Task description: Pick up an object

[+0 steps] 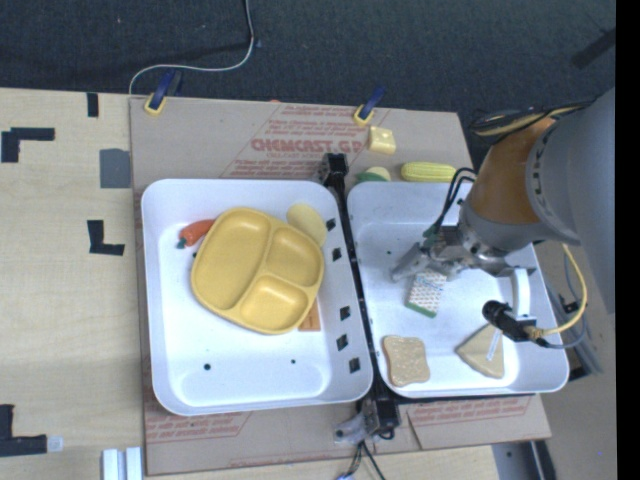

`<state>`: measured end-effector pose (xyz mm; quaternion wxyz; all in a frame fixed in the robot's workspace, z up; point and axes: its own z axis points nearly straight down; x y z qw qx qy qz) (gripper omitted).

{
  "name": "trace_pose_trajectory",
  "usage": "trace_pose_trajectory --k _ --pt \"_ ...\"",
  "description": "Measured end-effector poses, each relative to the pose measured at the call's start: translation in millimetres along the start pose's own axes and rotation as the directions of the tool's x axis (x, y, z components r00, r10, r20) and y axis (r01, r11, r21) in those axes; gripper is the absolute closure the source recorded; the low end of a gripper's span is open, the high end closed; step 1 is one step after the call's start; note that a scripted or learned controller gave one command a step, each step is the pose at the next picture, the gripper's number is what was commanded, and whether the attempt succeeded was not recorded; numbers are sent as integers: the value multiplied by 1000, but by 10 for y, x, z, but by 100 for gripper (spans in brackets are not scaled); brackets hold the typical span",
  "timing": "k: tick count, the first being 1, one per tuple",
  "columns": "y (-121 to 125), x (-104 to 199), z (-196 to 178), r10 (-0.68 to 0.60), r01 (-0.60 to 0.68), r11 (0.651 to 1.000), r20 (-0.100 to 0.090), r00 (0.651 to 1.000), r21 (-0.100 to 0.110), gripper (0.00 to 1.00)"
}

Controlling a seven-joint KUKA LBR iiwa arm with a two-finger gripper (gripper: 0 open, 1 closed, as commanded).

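Observation:
My gripper [428, 259] hangs low in the right bin [380, 228], its fingers spread open just above a small white-and-green sponge-like block [427, 294]. Nothing sits between the fingers. A slice of toast [406, 359] lies at the bin's front edge, and a tan wedge [483, 352] rests at the front right. In the left bin [170, 298] a yellow divided plate [258, 269] lies tilted over an orange carrot [196, 232], an orange piece [312, 317] and a pale yellow piece [307, 220].
Behind the right bin, on the cardboard, lie a corn cob [428, 172], a small yellow block [381, 140] and a greenish piece [373, 175]. A black divider [345, 268] runs between the bins. The arm's grey body [570, 178] covers the right bin's far right side.

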<state>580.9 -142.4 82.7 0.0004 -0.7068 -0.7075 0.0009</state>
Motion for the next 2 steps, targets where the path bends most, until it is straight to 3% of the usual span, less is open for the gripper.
trace_pose_trajectory --k 1,2 --pt "23 -8 -129 -1 1 1000 1 1000 -4 100" --pt "133 925 -1041 -3 3 1000 -1 1000 -3 100"
